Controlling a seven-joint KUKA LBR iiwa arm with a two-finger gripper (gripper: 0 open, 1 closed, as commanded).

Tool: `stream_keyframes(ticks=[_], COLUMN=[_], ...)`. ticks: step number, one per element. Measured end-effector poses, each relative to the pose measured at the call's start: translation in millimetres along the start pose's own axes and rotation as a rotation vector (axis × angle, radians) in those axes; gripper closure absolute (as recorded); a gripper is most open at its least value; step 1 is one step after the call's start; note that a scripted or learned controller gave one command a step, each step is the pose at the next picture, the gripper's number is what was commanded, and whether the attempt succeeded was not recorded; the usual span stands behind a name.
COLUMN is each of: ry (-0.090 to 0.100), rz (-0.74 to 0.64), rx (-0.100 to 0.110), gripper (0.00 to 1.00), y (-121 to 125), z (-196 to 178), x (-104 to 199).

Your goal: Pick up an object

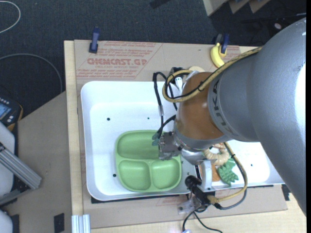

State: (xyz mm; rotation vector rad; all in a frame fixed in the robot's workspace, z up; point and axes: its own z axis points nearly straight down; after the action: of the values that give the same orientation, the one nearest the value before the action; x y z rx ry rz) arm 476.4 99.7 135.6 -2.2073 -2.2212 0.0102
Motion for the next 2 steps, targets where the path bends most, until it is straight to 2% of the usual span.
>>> stream_keyframes(ticks=[1,2], ry=[-0.002,-0.002], rz=[0.008,0.009], rx=[-0.012,-0.014], gripper=[1.0,1.0], y=[2.4,2.5], z=[-17.3,-27.0], x=[-4.6,-4.5])
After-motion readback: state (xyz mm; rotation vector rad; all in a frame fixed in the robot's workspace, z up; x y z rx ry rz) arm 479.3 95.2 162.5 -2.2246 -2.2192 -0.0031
